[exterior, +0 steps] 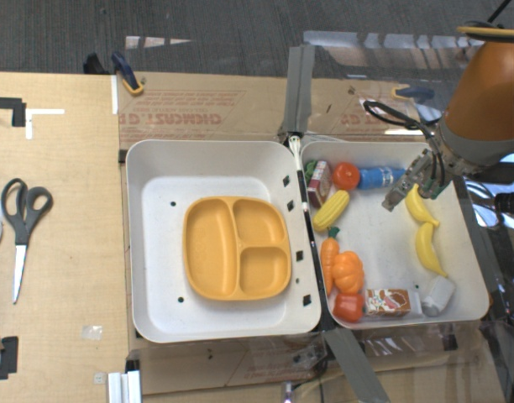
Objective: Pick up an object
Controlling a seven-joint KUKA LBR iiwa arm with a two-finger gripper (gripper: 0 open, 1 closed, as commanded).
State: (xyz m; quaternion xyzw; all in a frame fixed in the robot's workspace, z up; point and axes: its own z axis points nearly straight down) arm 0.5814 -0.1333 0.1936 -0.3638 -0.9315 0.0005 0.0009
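My gripper [416, 191] hangs over the upper right of the right bin [383, 225] with its fingers spread open. The top end of a yellow banana [422, 208] lies just below and between the fingertips; I cannot see it being squeezed. A second banana [430, 248] lies just below the first. Also in this bin are a red tomato [346, 175], a blue bottle [379, 177], a corn cob [331, 210], a carrot [329, 253], an orange pumpkin [348, 271], a red fruit [348, 307], a brown carton [387, 301] and a pale grey lump [438, 294].
The left bin [156, 183] holds a yellow divided plate [238, 248]. Scissors [22, 217] lie on the bench at far left. A blue clamp [127, 72] sits at the back. The arm's orange band [488, 91] looms over the right bin's far right corner.
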